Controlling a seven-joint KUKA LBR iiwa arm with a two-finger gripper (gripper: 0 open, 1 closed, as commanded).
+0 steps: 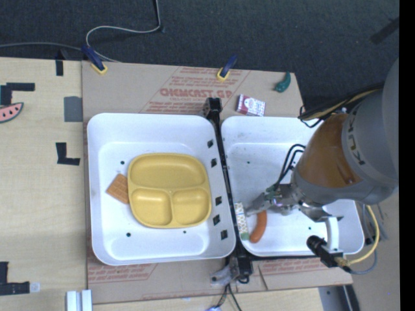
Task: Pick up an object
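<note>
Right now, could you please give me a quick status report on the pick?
Gripper low in right bin, just above orange sausage. Sausage not held, lying near bin's left wall. Small patterned packet beside it.

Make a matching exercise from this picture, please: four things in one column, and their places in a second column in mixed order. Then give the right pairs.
Things:
1. yellow divided plate
2. orange sausage-shaped toy
3. small red and white packet
4. brown flat piece

Places:
A. on the cardboard beyond the bins
B. in the right bin, near the gripper
C. middle of the left bin
D. in the left bin, partly under the plate's left edge

Pairs: 1-C, 2-B, 3-A, 4-D
</note>
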